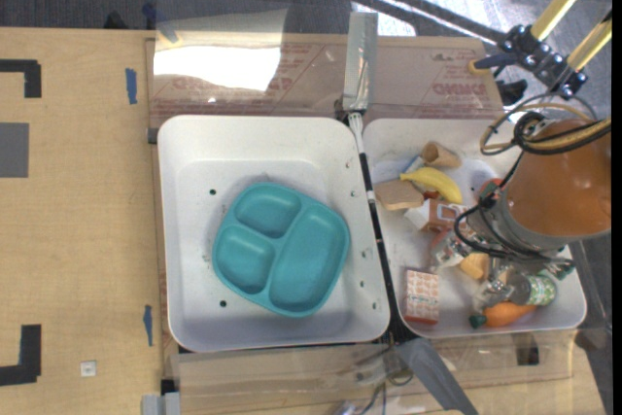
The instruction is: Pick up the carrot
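Operator: Carrot (pixel 507 314), report appearance and location.

Arm: Orange body, short and tapered, with a small green stub at its left end. It lies flat on the floor of the right bin (pixel 573 314), close to the front wall, in the front right part of that bin. A green and clear item, too blurred to name, lies just beside it on the right.

Operator: Report end effector status.

Arm: My gripper (pixel 501 285) is down inside the right bin, directly above and behind the carrot as the camera sees it. My wrist and the orange band (pixel 559 190) cover most of the mechanism. I cannot tell whether my fingers are apart or together, and I cannot tell whether they touch the carrot. No object is visibly between them.

Operator: Report surrounding items.

Arm: A yellow banana (pixel 432 180) lies towards the back of the right bin. A tan block (pixel 396 194) sits just left of it. A small red and white box (pixel 423 295) rests near the front left of that bin, well apart from the carrot. The left bin (pixel 185 209) carries a teal divided tray (pixel 282 250) with three compartments.
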{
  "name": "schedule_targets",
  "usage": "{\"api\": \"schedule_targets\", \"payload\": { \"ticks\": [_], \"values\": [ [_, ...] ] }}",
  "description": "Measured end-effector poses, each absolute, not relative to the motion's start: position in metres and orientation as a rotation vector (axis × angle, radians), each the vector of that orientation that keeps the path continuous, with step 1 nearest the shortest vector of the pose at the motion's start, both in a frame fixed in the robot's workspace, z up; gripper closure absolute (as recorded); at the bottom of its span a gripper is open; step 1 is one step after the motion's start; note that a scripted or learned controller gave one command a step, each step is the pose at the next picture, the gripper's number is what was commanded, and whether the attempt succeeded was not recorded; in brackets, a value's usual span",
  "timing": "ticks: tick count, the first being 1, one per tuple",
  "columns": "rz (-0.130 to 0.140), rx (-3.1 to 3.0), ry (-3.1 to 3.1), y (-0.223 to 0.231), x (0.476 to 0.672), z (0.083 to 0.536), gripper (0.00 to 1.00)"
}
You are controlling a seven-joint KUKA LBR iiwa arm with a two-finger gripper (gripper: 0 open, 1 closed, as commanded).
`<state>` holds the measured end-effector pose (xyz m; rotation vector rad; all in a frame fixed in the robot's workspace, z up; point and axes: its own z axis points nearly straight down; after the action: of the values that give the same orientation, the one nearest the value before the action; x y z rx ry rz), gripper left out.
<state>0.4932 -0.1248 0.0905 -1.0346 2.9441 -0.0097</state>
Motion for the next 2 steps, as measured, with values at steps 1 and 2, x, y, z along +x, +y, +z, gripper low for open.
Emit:
{"api": "schedule_targets", "payload": {
  "ticks": [1, 2],
  "values": [
    [-0.015, -1.034, 2.934, -0.1228, 0.4970, 0.1035, 1.00],
    [-0.013, -1.035, 2.936, -0.1227, 0.4964, 0.1025, 0.00]
  ]
}}
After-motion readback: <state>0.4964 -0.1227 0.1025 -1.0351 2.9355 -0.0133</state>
